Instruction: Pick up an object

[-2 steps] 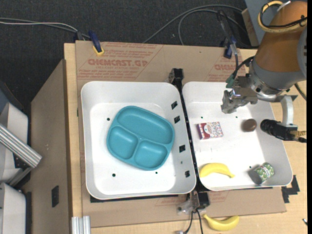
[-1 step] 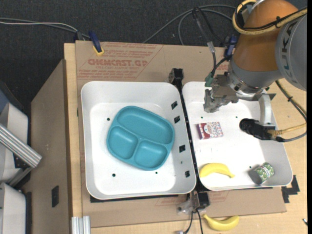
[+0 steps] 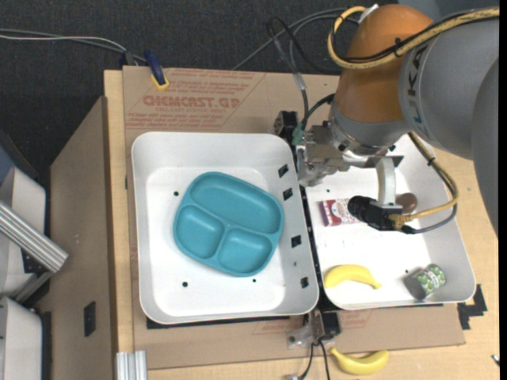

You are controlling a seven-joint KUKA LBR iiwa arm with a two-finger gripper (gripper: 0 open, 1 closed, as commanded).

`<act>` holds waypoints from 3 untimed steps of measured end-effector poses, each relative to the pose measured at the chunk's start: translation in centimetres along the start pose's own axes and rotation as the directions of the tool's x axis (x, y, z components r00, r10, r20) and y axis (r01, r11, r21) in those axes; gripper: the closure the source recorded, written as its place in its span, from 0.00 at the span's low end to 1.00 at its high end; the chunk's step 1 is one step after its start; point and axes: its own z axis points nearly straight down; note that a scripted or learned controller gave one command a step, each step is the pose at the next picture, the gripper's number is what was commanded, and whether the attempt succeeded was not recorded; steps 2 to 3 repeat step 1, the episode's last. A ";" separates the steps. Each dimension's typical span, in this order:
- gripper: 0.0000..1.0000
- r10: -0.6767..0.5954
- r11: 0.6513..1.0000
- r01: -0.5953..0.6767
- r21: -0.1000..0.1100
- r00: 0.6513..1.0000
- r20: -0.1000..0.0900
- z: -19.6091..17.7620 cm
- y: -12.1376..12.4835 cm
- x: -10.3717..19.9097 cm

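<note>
In the right bin (image 3: 451,252) lie a small red and white packet (image 3: 333,212), a yellow banana (image 3: 351,277) near the front edge, and a green and grey object (image 3: 426,281) at the front right corner. A small brown thing (image 3: 406,203) rests near the bin's middle. My gripper (image 3: 314,163) hangs over the right bin's back left corner, close to the wall between the bins, under the orange wrist. It is behind the packet and apart from it. I see nothing held in it.
The left bin (image 3: 150,212) holds a blue divided plate (image 3: 228,223) in its middle. A second banana (image 3: 360,361) lies outside the bins, on the bench in front of the right bin. A cardboard sheet (image 3: 190,93) lies behind the left bin.
</note>
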 end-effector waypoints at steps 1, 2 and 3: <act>1.00 0.000 1.000 0.000 0.000 1.000 0.000 1.6 0.2 4.8; 1.00 0.000 1.000 0.000 0.000 1.000 0.000 1.6 0.2 4.8; 1.00 0.000 1.000 0.000 0.000 1.000 0.000 1.6 0.2 4.8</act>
